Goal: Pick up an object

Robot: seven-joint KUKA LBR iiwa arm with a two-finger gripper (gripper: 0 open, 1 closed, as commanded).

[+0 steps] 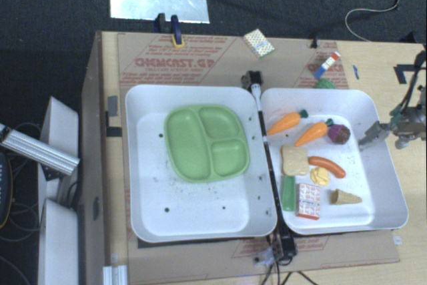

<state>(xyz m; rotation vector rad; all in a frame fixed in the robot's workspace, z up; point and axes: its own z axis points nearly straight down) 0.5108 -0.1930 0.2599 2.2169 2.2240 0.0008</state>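
Observation:
The right bin holds several toy foods. Two orange carrots lie near its back, with a purple vegetable beside them. Below are a bread slice, a red sausage, a small yellow piece, a green bar, a red and white packet and an ice cream cone. My gripper hangs at the right rim of this bin, just right of the purple vegetable and apart from it. Nothing shows in its grasp.
The left bin carries a green divided plate. Behind the bins on the cardboard lie a small patterned block and a red, white and blue item. A cable runs across the dark floor at the back right.

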